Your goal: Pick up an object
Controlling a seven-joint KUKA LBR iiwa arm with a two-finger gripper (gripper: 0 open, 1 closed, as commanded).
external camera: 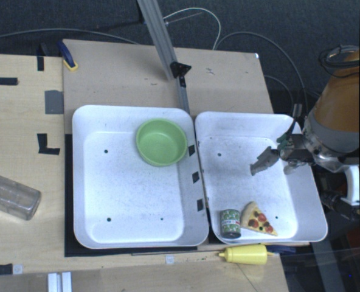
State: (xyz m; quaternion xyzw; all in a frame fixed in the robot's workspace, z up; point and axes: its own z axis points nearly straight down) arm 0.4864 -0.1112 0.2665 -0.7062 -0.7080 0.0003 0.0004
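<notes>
**Arm over the right bin, nothing in its grip**

The pale wooden surface (pixel 125 72) carries two shallow white plastic bins. The left bin (pixel 95 224) holds a round green bowl (pixel 161 142). Over the right bin (pixel 241 126) hangs the grey end effector (pixel 276 162), fingers spread and grasping nothing. A toy pizza slice (pixel 258 218) and a small green can (pixel 230 222) lie touching near that bin's front wall.

One fixed camera looks down at a slant from above the counter (pixel 228 78), taking in both bins; the arm (pixel 338 111) enters from the right.
</notes>
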